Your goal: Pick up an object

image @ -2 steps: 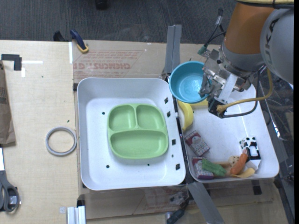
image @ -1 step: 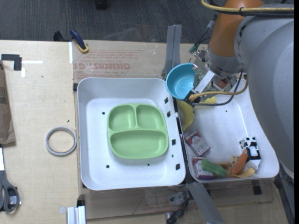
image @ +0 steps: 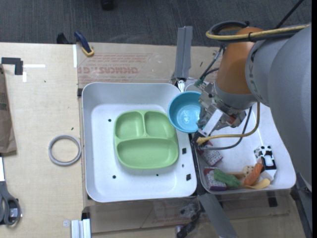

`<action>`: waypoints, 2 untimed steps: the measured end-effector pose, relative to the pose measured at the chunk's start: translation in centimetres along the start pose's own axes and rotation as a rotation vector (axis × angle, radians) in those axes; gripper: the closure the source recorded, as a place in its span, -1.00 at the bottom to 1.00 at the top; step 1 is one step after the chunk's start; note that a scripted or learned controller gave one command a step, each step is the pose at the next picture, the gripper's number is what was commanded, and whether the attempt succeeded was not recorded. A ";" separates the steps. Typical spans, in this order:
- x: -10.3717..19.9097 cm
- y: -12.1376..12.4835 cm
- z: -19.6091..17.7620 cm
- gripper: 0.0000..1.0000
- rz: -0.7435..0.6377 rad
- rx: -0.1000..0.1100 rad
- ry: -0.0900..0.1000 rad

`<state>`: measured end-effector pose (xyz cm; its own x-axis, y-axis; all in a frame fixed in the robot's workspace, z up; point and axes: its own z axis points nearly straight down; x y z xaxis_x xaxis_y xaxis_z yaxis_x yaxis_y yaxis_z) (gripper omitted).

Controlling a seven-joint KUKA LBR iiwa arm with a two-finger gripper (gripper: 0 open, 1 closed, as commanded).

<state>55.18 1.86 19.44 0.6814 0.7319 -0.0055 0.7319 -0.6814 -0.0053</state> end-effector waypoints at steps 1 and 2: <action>-0.9 1.6 -6.2 1.00 -0.313 -0.003 0.000; -3.0 2.0 0.4 1.00 -0.440 -0.003 0.001</action>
